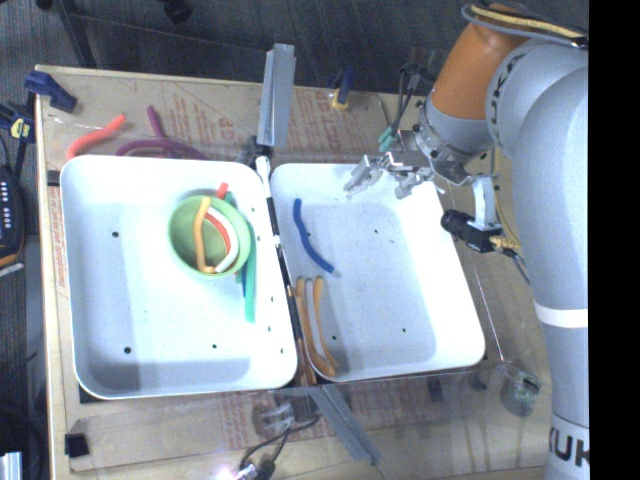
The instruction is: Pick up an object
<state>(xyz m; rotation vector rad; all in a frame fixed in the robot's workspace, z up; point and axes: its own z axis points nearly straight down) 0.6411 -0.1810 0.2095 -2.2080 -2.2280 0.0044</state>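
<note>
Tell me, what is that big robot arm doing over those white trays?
The arm's gripper hangs open above the top edge of the right bin, with nothing between its fingers. A blue strip and two tan strips lie in that bin. The left bin holds a green bowl with colored strips. Nothing is picked up yet.

The jaws [383,176] hang spread and bare over the right bin [440,298], near its 12 o'clock rim. A blue strip [310,236] lies in that bin toward 10 o'clock, and tan strips [318,328] lie along its 8 o'clock side. In the left bin [120,308], a green bowl [208,236] sits toward 2 o'clock, with a teal stick [248,283] touching it at 4 o'clock.
</note>
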